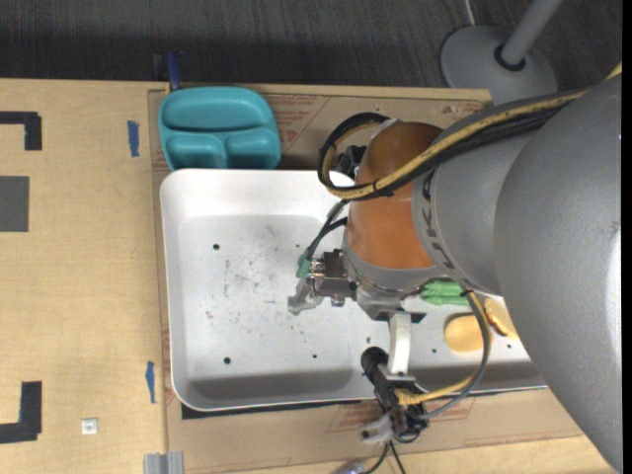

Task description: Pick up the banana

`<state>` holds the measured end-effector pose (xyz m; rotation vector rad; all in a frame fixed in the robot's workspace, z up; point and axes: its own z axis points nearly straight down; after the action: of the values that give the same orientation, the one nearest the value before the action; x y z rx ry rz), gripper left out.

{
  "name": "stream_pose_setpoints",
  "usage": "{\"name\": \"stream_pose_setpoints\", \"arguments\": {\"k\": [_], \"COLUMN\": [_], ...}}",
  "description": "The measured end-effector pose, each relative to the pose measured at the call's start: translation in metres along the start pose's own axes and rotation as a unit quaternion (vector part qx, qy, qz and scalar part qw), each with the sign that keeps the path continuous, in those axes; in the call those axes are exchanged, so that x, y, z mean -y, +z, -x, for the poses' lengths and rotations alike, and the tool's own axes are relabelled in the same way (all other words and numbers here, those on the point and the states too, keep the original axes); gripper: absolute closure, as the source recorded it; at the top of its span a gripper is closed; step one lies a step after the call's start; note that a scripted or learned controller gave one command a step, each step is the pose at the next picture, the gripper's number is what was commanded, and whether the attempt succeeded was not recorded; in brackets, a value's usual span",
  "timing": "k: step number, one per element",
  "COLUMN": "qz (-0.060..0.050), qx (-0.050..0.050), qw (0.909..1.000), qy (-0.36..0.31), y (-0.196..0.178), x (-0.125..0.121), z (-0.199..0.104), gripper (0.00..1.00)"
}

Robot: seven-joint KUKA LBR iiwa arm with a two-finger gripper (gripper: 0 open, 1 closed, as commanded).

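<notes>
At the left, the cardboard-coloured worktop [79, 294] lies bare but for black markings and blue tape tabs. Against the far left corner of the white bin [227, 363] stands a teal divided tray [219, 126], outside the bin's rim. The bin's left half is scuffed floor with a few small dark holes. Near the bin's middle hangs the gripper [301, 299], reaching in below the orange band [390, 215] of the arm; its fingers [296, 302] are small and grey against the white floor, and how far apart they stand cannot be told, nor is anything seen between them. Further right, toward the bin's near right corner and largely covered by the arm's grey bulk, a yellow-orange shape with a rounded end shows just beside a green object [442, 292]: this is most likely the banana [464, 334], though only part of it is visible. It lies well to the right of the gripper, not touching it. As a judgement, it looks like a light toy fruit, stiff and smooth, so it may slip or roll; the fingers would best close across its narrow middle, square to its length, rather than on a tapering end.
</notes>
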<state>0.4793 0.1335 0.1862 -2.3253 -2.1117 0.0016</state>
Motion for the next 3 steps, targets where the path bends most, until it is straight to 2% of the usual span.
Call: {"name": "stream_pose_setpoints", "arguments": {"k": [1, 2, 3], "qz": [0.001, 0.000, -0.001], "qx": [-0.002, 0.000, 0.000], "qw": [0.9991, 0.9813, 0.9882], "qy": [-0.043, 0.192, 0.153], "y": [0.100, 0.079, 0.001], "x": [0.006, -0.015, 0.001], "z": [-0.070, -0.093, -0.010], "gripper": [0.00, 0.00, 0.00]}}
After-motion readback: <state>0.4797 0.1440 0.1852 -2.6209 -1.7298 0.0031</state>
